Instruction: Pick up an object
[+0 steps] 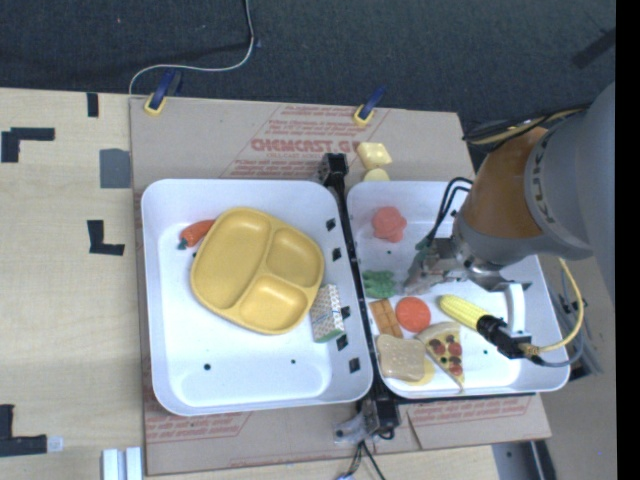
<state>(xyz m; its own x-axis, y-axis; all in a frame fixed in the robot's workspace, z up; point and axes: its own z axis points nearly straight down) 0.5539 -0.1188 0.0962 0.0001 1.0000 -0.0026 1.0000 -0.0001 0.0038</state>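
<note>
- One worktop [60,268], pale wood, black marks at far left; dark carpet along the upper frame.
- One cardboard sheet [290,143] beneath both bins, red print on it, two clips on its upper edge: one yellow [156,101] at upper left, one blue [370,103] at upper centre.
- Two white bins side by side: left bin [175,368] centre-left, right bin [545,313] centre-right, touching along a black middle seam.
- One grey arm [575,183] with orange band, entering from the right edge, over the right bin.
- One hand [432,268] low over the middle of the right bin; cannot tell whether released or clenched, nothing seen between its tips.
- One yellow divided plate [258,268] in the left bin, three compartments.
- One orange-red carrot-like piece [196,232] at the plate's upper left edge, partly hidden.
- One silvery grater-like piece [325,313] against the left bin's right wall.
- In the right bin, one each: pink round piece [389,222] upper left; green leafy piece [379,284] at its left wall; red tomato [412,314] below the hand; corn cob [468,313] right of the tomato; orange-brown strip [384,319] left of the tomato; bread slice [404,359] at the lower edge; pizza slice [446,350] just beside the bread.
- One pale yellow block [373,154] on the cardboard above the right bin, a smaller pale piece just below it.
</note>
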